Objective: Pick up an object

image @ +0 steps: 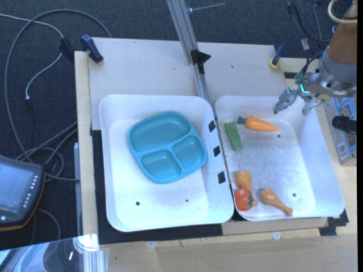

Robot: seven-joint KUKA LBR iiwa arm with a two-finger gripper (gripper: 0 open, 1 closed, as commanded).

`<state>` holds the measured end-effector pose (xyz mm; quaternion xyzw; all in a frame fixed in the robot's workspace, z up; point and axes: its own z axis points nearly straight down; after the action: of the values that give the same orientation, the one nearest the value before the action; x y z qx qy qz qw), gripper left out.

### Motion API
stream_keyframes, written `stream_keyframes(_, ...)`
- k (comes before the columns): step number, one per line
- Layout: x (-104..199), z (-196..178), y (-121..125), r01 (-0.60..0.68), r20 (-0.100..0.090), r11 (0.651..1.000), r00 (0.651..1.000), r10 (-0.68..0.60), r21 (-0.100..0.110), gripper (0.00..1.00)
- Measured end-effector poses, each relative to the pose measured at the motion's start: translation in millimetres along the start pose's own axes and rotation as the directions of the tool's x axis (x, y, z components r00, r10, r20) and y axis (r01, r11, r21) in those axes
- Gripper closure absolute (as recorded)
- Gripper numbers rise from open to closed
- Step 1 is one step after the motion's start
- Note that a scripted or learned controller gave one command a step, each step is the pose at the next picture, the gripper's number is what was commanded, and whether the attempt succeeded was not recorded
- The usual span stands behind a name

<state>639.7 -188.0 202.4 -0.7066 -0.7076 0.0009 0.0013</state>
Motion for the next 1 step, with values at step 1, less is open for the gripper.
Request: stream_keyframes(1,10.2,51.3,-4.5,0.0,-0.002,1.0,1.0,0.0,0.004,0.0)
